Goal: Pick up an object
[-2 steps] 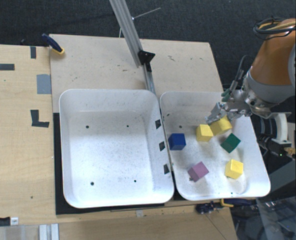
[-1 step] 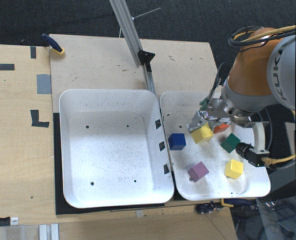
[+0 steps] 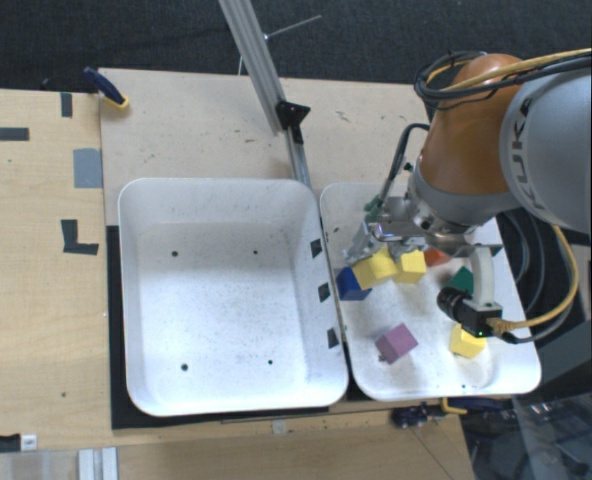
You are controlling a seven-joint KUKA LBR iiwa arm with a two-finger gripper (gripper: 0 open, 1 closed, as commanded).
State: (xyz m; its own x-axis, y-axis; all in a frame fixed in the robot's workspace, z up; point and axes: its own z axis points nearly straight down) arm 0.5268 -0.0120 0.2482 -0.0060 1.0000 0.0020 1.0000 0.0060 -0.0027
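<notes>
Camera view: two bins are seen side by side, and places below are given relative to the right bin (image 3: 521,373). All loose blocks are lying inside it, presumably dumped there as the pick pile; the left bin (image 3: 136,268) is likely kept as the drop side. A yellow block (image 3: 378,268) and a second yellow block (image 3: 412,263) are touching near the bin's upper-left part, with a blue block (image 3: 351,284) just beside them against the bin's left wall. A purple block (image 3: 396,342) is set apart near the bin's lower middle. A third yellow block (image 3: 466,342) is at the lower right, a green block (image 3: 461,279) just above it, and a red scrap (image 3: 436,258) is partly hidden under the wrist. The gripper (image 3: 388,234) is placed low over the bin's upper-left, right at the yellow pair, so that cluster is judged to be the pick target. Jaw state cannot be told: the tips are hidden by the wrist body and clutter. Nothing is visibly held. The arm (image 3: 496,148) is reached in over the bin's right edge, wrist pointed steeply down, orange band uppermost, cables looped round it. Crowding at the cluster is judged a risk: a neighbour may be nudged or a grasp fouled.
</notes>
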